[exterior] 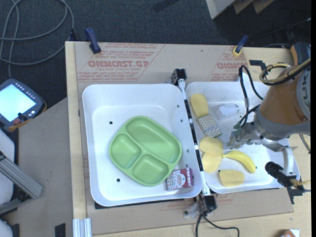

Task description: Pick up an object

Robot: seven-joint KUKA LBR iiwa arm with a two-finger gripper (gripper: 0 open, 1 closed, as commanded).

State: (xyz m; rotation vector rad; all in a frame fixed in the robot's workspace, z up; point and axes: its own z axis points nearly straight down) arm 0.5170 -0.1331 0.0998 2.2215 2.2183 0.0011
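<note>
The right bin (pixel 256 90) holds several yellow toy foods. A rounded yellow block (pixel 199 104) lies at the far left, and two yellow lumps (pixel 211 145) (pixel 211 162) sit against the left wall. A banana (pixel 241 160) and a yellow wedge (pixel 231 177) lie near the front. A checkered packet (pixel 210 126) and a clear wrapper (pixel 227 110) are also in there. My gripper (pixel 236 138) reaches down into this bin from the right, just above the banana and to the right of the upper lump. Nothing shows in its grasp.
The left bin (pixel 98 102) holds a green divided plate (pixel 144 150) and a small red-and-white carton (pixel 179 179) at its front right corner. The grey arm with its orange band (pixel 284 105) covers the right bin's right side. Blue clamps (pixel 92 40) (pixel 240 45) grip the board's far edge.
</note>
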